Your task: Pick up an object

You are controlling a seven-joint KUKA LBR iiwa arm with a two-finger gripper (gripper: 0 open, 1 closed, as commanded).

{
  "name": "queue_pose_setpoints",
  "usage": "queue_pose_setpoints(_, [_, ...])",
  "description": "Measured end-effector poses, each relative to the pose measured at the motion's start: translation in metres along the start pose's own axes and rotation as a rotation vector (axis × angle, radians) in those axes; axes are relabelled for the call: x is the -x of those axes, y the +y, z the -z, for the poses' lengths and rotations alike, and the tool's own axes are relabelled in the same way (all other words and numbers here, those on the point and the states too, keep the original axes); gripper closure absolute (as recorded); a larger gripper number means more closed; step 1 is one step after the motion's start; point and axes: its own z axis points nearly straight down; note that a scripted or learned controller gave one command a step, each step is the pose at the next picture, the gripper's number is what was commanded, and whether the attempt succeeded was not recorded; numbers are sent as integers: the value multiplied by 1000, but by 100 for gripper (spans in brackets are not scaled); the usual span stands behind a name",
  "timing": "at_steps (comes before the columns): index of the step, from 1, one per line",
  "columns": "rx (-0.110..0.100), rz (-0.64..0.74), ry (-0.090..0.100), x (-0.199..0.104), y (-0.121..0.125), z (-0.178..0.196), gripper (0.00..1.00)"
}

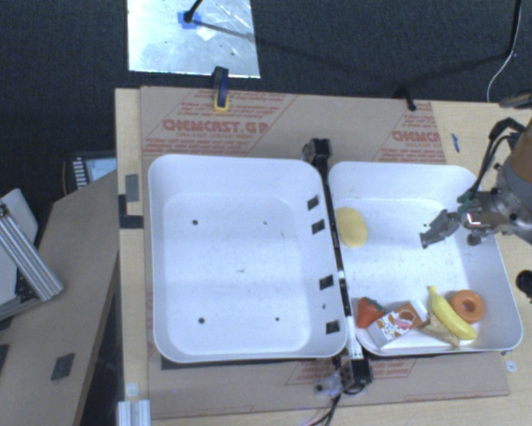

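The right bin holds a pale yellow lemon-like object by its left wall. Along the bin's near edge lie a small red piece, a white and red packet, a yellow banana and an orange ring-shaped piece. My gripper hangs over the right half of this bin, reaching in from the right, with its dark fingers pointing left toward the lemon-like object and well short of it. Nothing shows between the fingers.
The left bin sits beside the right one, with a black clip strip along the shared wall. Both rest on a brown cardboard sheet. A shiny foil square lies behind the bench.
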Motion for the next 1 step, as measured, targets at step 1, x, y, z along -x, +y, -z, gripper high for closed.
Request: queue_pose_setpoints(1, [-1, 9, 4, -70, 40, -39, 0])
